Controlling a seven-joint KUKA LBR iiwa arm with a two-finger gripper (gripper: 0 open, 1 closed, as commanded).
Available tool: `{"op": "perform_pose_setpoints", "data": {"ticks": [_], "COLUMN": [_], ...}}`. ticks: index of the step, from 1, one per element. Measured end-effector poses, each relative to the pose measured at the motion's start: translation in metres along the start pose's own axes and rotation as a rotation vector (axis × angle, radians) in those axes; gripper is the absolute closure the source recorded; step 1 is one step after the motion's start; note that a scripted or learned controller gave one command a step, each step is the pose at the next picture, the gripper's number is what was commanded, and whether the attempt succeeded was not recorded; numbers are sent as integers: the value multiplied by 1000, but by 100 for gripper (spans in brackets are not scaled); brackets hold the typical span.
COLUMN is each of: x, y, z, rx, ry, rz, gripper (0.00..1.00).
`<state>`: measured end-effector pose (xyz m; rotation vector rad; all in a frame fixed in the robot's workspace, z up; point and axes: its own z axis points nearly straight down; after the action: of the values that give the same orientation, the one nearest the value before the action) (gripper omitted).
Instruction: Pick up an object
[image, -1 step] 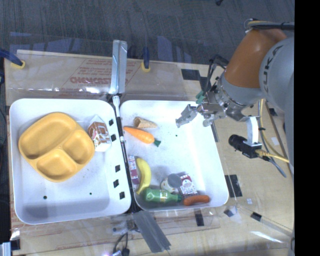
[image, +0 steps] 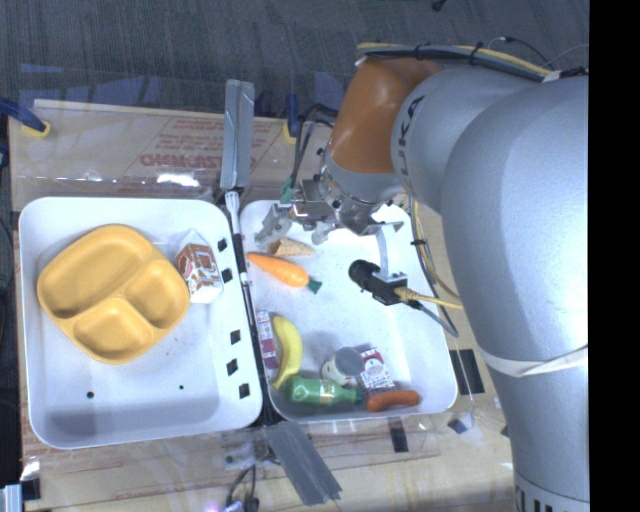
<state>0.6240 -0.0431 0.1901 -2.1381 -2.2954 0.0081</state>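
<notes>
Your pincer (image: 300, 222) is hanging at twelve o'clock in the right bin (image: 432, 352) — just above the carrot (image: 279, 269) — its spread you cannot tell.

Both bins (image: 60, 420) look like smooth white plastic with a dull sheen. The yellow divided tray (image: 112, 290) is matt plastic. Below the jaws, the carrot (image: 279, 270), banana (image: 288, 350) and green bottle (image: 322, 392) look glossy plastic. The worktop (image: 180, 150) looks like pale wood.
</notes>
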Motion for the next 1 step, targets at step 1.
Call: {"op": "perform_pose_setpoints", "data": {"ticks": [1], "x": [-23], "y": [1], "z": [-73], "rx": [-6], "ry": [0], "rz": [-69], "gripper": [0]}}
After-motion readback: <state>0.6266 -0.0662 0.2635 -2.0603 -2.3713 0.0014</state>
